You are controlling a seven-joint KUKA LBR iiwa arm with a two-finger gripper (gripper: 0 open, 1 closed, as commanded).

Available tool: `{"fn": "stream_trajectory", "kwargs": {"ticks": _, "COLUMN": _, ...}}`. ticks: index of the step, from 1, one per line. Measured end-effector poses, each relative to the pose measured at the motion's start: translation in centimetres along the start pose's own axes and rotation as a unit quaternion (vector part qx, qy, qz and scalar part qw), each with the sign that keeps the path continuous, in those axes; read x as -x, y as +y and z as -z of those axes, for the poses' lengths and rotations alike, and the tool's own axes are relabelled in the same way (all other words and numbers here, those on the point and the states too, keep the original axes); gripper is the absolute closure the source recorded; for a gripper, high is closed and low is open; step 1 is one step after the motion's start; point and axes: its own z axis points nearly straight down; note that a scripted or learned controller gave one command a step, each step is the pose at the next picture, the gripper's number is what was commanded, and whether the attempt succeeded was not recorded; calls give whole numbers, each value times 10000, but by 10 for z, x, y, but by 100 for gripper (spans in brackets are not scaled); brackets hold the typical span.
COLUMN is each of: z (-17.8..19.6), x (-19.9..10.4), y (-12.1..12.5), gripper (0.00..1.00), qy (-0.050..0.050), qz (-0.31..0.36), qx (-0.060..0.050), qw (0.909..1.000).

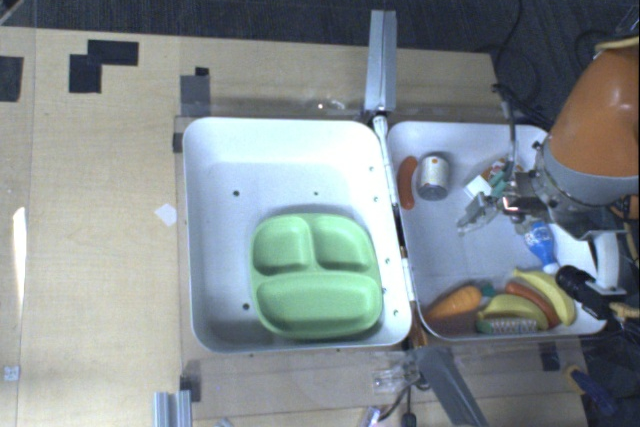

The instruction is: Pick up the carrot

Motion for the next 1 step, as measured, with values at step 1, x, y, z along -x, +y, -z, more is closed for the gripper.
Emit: {"fn": "stream_trajectory", "kwargs": {"ticks": 1, "z": -28, "x": -44, "y": 37, "gripper": 0, "qy": 3, "qz": -1096, "qx": -1, "qw": 9940}}
